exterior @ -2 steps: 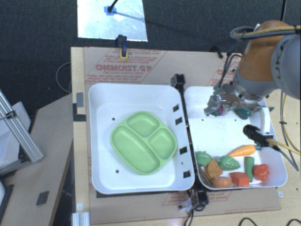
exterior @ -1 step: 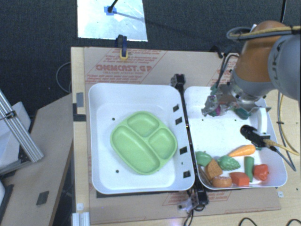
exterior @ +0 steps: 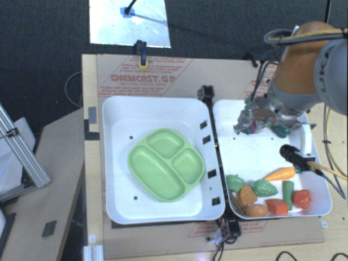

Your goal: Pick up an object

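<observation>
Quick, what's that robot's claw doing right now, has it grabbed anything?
Gripper: above the far end of the right bin; whether it is open, closed or holding anything cannot be told.

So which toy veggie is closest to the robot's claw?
The orange carrot. It lies highest in the pile, nearest the gripper; the other toys sit lower, along the bin's bottom edge.

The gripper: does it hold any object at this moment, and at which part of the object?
It cannot be told. The gripper hangs over the right bin's far end, away from the toy food at the near edge.
</observation>
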Available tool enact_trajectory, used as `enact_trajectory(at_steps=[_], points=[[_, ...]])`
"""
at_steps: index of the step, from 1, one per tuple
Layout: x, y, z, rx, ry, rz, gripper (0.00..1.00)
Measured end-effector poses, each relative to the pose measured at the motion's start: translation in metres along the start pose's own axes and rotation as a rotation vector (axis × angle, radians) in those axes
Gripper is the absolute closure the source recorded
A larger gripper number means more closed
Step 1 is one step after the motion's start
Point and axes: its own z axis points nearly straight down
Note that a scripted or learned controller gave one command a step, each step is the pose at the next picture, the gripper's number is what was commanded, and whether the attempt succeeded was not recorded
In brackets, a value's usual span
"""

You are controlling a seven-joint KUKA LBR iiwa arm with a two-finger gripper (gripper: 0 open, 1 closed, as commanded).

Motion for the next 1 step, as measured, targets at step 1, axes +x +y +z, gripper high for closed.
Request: enact_trajectory(at_steps=[1], points=[[-0.0086,0.0028,-0.0020,0.000,0.000,0.004,1.00]])
